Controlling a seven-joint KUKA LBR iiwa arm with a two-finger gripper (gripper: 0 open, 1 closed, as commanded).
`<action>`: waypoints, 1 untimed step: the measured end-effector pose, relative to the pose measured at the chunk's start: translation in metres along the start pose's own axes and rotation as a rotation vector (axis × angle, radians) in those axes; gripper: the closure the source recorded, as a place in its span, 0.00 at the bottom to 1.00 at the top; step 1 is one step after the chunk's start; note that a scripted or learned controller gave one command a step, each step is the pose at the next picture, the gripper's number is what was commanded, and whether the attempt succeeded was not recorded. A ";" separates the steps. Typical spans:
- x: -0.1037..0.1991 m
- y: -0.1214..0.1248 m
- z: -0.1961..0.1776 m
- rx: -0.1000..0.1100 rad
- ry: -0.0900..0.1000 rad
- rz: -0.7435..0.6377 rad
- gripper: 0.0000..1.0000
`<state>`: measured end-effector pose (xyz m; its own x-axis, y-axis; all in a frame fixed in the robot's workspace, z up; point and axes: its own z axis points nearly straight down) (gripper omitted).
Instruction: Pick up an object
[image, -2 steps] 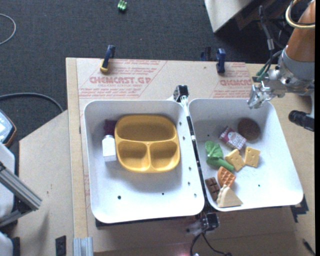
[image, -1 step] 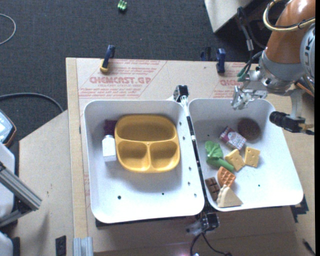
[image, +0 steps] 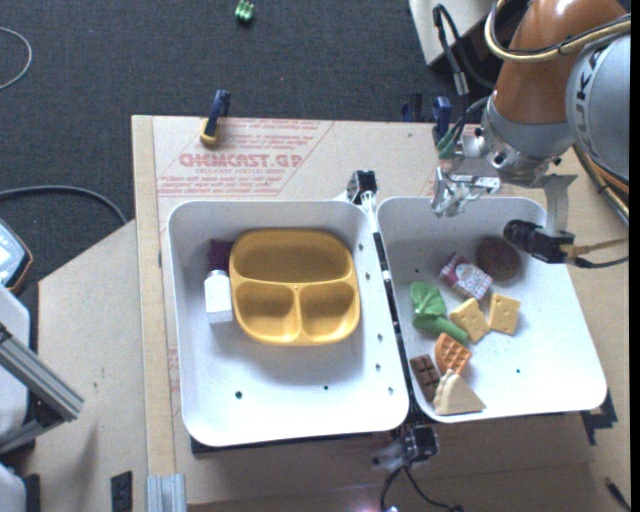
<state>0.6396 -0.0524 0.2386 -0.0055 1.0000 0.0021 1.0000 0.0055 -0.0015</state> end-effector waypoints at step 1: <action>0.055 0.000 -0.004 -0.002 0.000 -0.001 1.00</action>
<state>0.6394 0.0029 0.2431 -0.0062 1.0000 0.0021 1.0000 0.0062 0.0007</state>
